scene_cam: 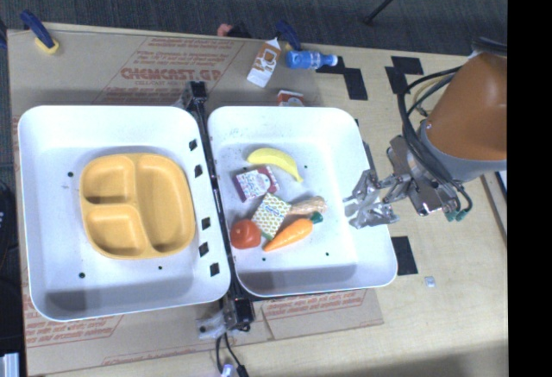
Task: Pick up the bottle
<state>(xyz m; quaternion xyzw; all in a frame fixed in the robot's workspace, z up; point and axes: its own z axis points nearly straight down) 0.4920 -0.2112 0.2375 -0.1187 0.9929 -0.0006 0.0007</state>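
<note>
A small blue bottle [302, 60] with a pale cap lies on its side on the bench, behind the right bin [345, 129] and outside it. My gripper [366, 206] hangs over that bin's right rim, far from the bottle and nearer the front. It is open and nothing sits between its metal fingers [356, 195]. The grey wrist and orange band [470, 103] reach in from the right.
The right bin holds a banana [274, 162], a red-and-white packet [254, 184], a patterned box [272, 215], a carrot [291, 233], a tomato [245, 234] and a tan roll [307, 206]. A yellow divided plate [136, 203] lies in the left bin. A small carton [264, 63] lies beside the bottle.
</note>
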